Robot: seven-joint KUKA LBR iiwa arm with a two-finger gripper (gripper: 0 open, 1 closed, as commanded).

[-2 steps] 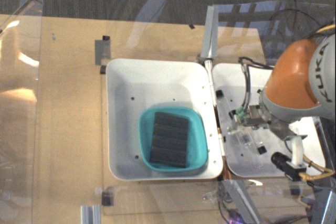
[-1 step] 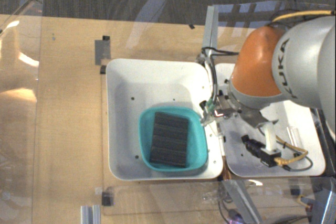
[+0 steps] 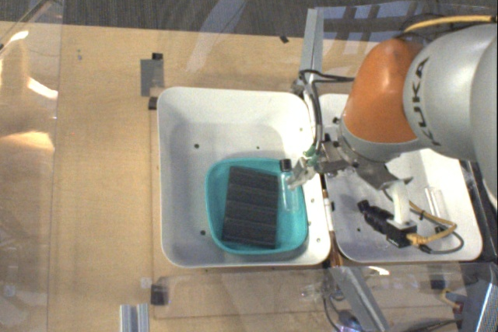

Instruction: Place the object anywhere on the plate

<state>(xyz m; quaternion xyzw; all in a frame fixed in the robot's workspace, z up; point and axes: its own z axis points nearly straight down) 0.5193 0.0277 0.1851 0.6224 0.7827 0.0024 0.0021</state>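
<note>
A teal plate (image 3: 218, 175) lies in the front right part of the left bin (image 3: 183, 136). A black ridged rectangular block (image 3: 250, 206) rests flat on the plate, slightly tilted, and covers most of its middle. My gripper (image 3: 296, 176) hangs over the plate's right rim, just right of the block's upper right corner. The block is apart from the gripper and lies free on the plate. The arm's orange band (image 3: 381, 105) and grey wrist hide most of the right bin's back.
The right bin (image 3: 354, 241) sits against the left one, with the arm above it. A metal post (image 3: 311, 43) stands behind the gap between the bins. Bare wooden bench (image 3: 78, 167) lies to the left.
</note>
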